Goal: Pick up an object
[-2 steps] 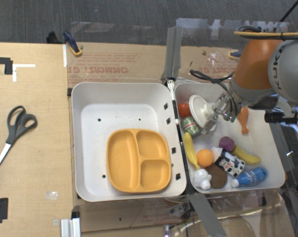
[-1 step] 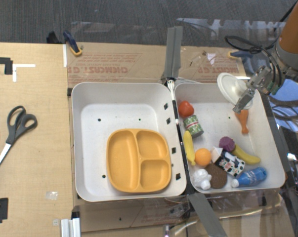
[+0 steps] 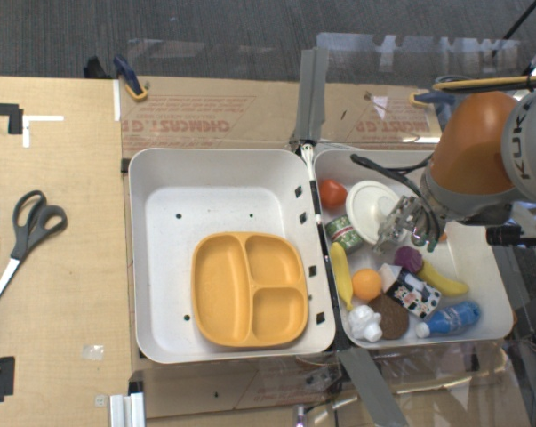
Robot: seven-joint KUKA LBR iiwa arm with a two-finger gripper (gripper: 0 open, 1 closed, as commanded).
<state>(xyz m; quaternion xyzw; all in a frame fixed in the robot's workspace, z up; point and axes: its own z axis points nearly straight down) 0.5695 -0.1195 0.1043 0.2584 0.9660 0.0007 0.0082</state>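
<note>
White plastic makes up the 2 shallow bins, side by side on the bench: the left bin [image 3: 152, 238] holds a yellow plastic tray with 3 compartments [image 3: 249, 287], lying flat near its middle, while the right bin [image 3: 497, 292] is crowded with small objects, so any pick has to come from there. The grey arm with its orange band [image 3: 476, 145] reaches in from the right and hangs its metal gripper [image 3: 408, 225] low over that bin, just beside a round white plate [image 3: 372, 207] and above a purple piece [image 3: 410, 259]; whether it grips anything is unclear, because the tips are a blur of metal against the clutter. Near it lie a red tomato-like ball [image 3: 333, 192], a green-labelled can [image 3: 345, 231], a long yellow banana [image 3: 340, 274], an orange ball [image 3: 367, 284], a second small banana [image 3: 442, 279], a black-and-white patterned box [image 3: 412, 295], a brown lump [image 3: 393, 317], a white lumpy toy [image 3: 365, 322] and a blue bottle [image 3: 452, 318]. Judging by its position, the gripper is descending toward the plate's edge or the purple piece. Scissors with black handles [image 3: 26, 229] rest on the wooden bench at far left, well apart.
</note>
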